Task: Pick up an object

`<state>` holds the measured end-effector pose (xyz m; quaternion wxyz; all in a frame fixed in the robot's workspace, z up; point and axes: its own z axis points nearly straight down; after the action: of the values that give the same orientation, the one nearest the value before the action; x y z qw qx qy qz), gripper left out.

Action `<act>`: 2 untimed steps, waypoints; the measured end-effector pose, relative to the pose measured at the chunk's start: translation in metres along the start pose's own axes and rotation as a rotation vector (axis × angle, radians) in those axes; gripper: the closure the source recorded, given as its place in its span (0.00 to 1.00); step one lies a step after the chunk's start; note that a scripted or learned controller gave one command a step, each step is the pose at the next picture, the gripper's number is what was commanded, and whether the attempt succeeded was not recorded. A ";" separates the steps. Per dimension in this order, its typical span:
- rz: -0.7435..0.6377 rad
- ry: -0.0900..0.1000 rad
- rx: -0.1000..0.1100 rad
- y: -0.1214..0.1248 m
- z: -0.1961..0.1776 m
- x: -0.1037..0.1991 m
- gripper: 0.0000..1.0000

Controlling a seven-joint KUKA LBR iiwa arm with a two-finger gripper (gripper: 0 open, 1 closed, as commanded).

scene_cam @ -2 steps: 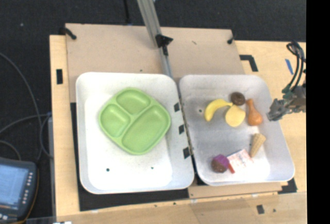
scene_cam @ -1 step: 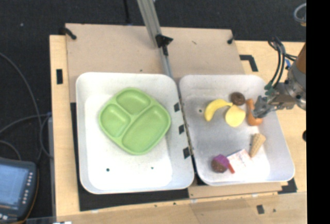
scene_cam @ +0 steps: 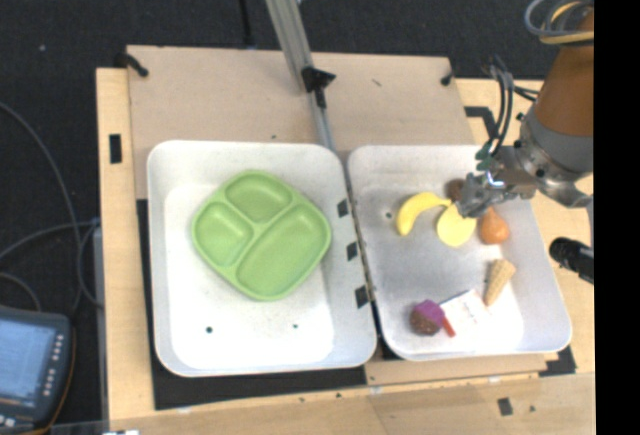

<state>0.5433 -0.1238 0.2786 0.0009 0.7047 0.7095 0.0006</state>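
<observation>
The right bin (scene_cam: 400,333) holds several small toys. A yellow banana (scene_cam: 415,213) lies near its middle, with a round yellow piece (scene_cam: 455,229) just to its right and an orange fruit (scene_cam: 492,228) beyond that. A tan cone (scene_cam: 497,281) lies lower right. Near the front edge are a purple item (scene_cam: 427,317) and a white card (scene_cam: 465,308). My gripper (scene_cam: 480,193) hangs low over the bin's upper right, directly above the round yellow piece and the orange fruit. A small brown thing (scene_cam: 455,189) sits beside its left edge.
The left bin (scene_cam: 170,323) carries a green divided plate (scene_cam: 262,235). A slanted metal pole (scene_cam: 285,13) rises from the back between the bins. The grey arm with its orange band (scene_cam: 565,103) comes in over the right bin's far right corner.
</observation>
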 end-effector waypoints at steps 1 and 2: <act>-0.001 0.001 0.000 0.013 -0.004 0.050 1.00; -0.001 0.001 0.001 0.030 0.001 0.107 1.00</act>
<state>0.5726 -0.0165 0.2778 0.0004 0.7045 0.7097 0.0008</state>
